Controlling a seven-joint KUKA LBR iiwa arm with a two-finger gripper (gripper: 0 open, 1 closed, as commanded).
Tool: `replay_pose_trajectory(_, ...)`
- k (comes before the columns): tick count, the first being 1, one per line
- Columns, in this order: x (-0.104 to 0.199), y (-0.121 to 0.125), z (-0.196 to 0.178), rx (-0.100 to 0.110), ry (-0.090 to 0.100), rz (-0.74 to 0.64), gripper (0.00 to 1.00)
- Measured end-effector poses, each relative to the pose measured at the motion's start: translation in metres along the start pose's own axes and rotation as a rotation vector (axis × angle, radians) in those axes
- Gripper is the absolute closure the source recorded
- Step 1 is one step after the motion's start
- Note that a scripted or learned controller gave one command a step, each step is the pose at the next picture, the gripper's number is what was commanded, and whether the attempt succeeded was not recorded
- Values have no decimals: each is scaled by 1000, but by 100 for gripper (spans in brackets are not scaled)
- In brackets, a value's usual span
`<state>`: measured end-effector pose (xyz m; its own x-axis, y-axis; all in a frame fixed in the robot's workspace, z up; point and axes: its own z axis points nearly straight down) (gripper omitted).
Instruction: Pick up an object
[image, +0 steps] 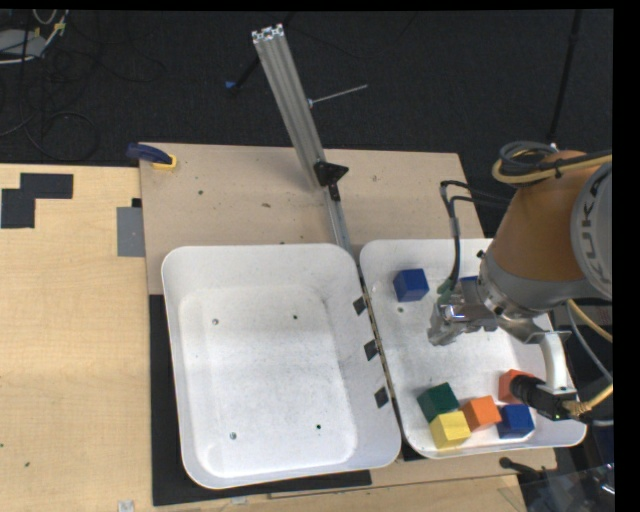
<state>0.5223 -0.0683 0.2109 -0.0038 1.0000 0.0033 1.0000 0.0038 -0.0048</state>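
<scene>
Camera view from above shows the gripper (447, 325) low over the middle of the right-hand shallow white bin (395, 262), with the small blue cube (410, 284) lying just beside it, toward the bin's far edge and a little toward the divider between the bins. That cube is the nearest thing to the jaws; whether they stand wide or narrow I cannot tell, and nothing shows between them. Near the bin's front edge sit a dark green block (437, 400), a yellow cube (450, 428), an orange block (483, 410) and a second blue block (516, 420). The grey arm with its orange band (535, 235) reaches in from the counter's right edge, wrist bent downward into the bin.
</scene>
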Motion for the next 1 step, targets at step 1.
replay_pose_trajectory(1, 53, -4, -8, -1, 0, -1, 100)
